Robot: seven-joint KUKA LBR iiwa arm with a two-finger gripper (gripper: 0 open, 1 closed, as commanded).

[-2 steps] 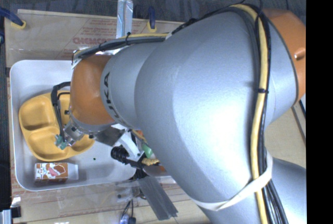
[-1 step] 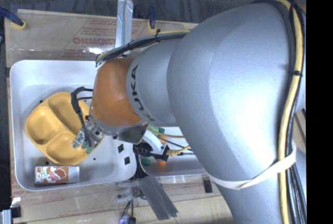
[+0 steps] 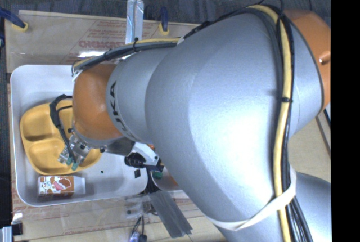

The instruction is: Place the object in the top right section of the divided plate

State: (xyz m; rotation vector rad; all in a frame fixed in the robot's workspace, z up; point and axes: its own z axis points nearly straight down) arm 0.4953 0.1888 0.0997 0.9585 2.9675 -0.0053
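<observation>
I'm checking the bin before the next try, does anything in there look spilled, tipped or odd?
Nothing stands out. The yellow divided plate lies flat in the left bin, the small printed packet lies below it, and the claw hovers at the plate's edge.

Brightness: even and moderate, diffuse light from above.
Glare: soft sheen along the grey arm (image 3: 225, 111) casing; the white bin (image 3: 22, 122) reads bright.
Shadows: faint, beneath the arm.
Focus: arm close and slightly soft; overall grainy, low resolution.

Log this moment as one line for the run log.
arm: over left bin | end effector: above yellow divided plate | small carton: lying below plate
</observation>
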